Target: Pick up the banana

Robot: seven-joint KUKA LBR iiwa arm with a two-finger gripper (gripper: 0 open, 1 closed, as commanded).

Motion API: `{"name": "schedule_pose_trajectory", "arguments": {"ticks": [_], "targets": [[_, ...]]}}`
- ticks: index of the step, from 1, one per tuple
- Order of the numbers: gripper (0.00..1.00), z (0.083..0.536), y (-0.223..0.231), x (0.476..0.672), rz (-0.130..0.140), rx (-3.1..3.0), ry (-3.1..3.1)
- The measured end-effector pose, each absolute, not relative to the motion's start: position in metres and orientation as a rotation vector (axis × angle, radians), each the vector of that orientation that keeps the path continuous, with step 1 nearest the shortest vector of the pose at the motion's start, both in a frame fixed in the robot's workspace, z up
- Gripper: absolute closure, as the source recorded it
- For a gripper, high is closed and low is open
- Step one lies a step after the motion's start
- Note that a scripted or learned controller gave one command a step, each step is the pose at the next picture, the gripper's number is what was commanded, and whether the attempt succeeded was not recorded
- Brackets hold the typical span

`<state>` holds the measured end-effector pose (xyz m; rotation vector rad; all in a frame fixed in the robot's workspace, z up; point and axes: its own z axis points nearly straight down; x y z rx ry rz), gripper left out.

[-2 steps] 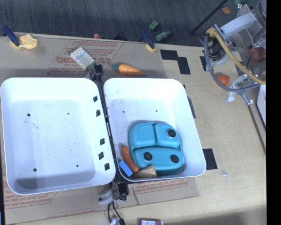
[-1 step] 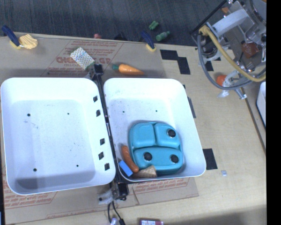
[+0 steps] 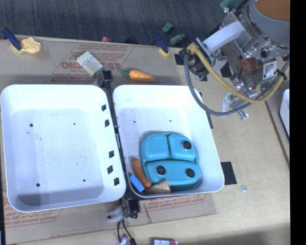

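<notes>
we're seeing two white bins side by side, left bin [image 3: 51, 142] and right bin [image 3: 166, 103]. the arm's gripper [image 3: 247, 73] is hanging off the right bin's far right corner; we can't tell its state. a blue compartment tray [image 3: 169, 160] is sitting in the right bin, an orange sausage-like piece [image 3: 138, 168] touching its left. a carrot [image 3: 140, 76] is lying behind the bins. we're not making out a banana.

Looks like a robotics lab setup: a robot arm [image 3: 268, 14] trailing loose cables [image 3: 209, 103], two white bins [image 3: 51, 147] clipped onto a cardboard-covered surface [image 3: 245, 188], and plastic toy food [image 3: 139, 75] lying around.
</notes>
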<state>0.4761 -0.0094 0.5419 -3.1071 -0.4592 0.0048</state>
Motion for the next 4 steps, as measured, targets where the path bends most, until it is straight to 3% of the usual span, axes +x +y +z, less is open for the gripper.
{"name": "schedule_pose_trajectory", "arguments": {"ticks": [1, 2, 3, 4], "targets": [[0.00, 0.542, 0.094, 0.476, 0.000, -3.125, -0.326], [0.00, 0.445, 0.175, 0.476, 0.007, -3.122, -0.359], [0.00, 0.418, 0.083, 0.492, 0.010, -3.082, -0.601], [0.00, 0.305, 0.072, 0.499, 0.011, -3.122, -0.326]]}}
